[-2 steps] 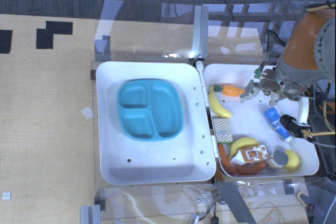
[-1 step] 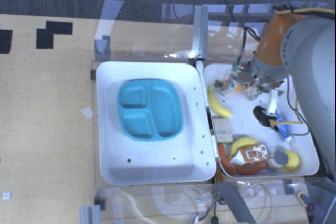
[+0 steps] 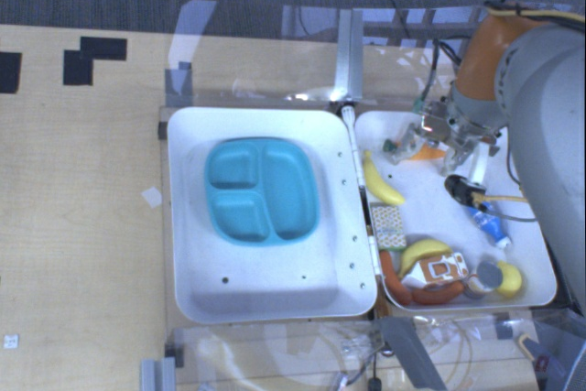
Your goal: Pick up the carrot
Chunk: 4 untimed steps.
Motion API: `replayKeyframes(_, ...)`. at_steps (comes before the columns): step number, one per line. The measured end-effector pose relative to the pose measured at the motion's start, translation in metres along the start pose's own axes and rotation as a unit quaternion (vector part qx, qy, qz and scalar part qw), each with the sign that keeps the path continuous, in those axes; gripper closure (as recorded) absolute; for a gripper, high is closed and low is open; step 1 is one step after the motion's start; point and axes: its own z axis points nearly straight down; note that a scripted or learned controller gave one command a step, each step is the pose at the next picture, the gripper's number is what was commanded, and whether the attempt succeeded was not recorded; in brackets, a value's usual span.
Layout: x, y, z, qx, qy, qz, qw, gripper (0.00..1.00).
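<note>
Your pincer sits low in the upper part of the right bin, directly at the carrot, whose orange shows just beneath it. Whether the pincer is closed on it you cannot tell from this angle. Left bin holds a blue divided plate. A banana lies near the bins' shared wall.

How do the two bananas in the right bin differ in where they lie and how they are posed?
The upper banana lies bare along the right bin's left wall, running top to bottom. The lower banana lies nearer the front, arched crosswise, with a small carton overlapping it. The upper one looks slimmer and straighter; the lower one curves more. Both are yellow and lie apart from the gripper.
</note>
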Motion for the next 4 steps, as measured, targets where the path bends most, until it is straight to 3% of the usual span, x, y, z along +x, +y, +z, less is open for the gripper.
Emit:
replayKeyframes(1, 0.001, 0.002, -0.012, -0.007, -0.002, -0.002, 1.0, 1.0)
replayKeyframes(2, -0.054, 0.005, -0.108, -0.028, -0.007, -0.124, 0.9919, 1.0)
replayKeyframes(3, -0.058, 0.024, -0.017, -0.026, 0.0, 0.135, 0.9906, 1.0)
replayKeyframes(4, -0.023, 0.014, -0.005, -0.027, 0.004, 0.345, 0.9381, 1.0)
